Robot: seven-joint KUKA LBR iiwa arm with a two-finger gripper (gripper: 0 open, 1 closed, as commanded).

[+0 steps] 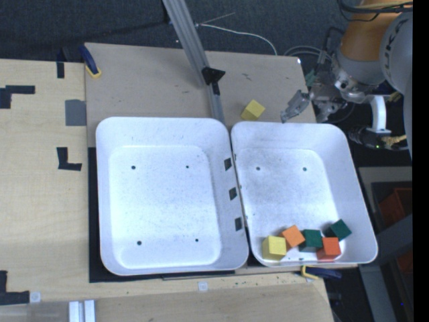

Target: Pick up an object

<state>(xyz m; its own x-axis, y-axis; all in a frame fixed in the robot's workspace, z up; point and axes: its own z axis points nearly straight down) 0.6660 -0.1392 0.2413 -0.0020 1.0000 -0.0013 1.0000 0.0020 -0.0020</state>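
You see the tool [299, 106] hanging beyond the right white plastic bin [305, 158]; its opening I cannot tell. The small coloured cubes [307, 239] lie clustered in that bin's near corner, probably slid there.

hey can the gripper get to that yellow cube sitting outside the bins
Probably yes. The yellow cube lies alone on the bench behind the right bin, with the gripper just beside it and nothing between.
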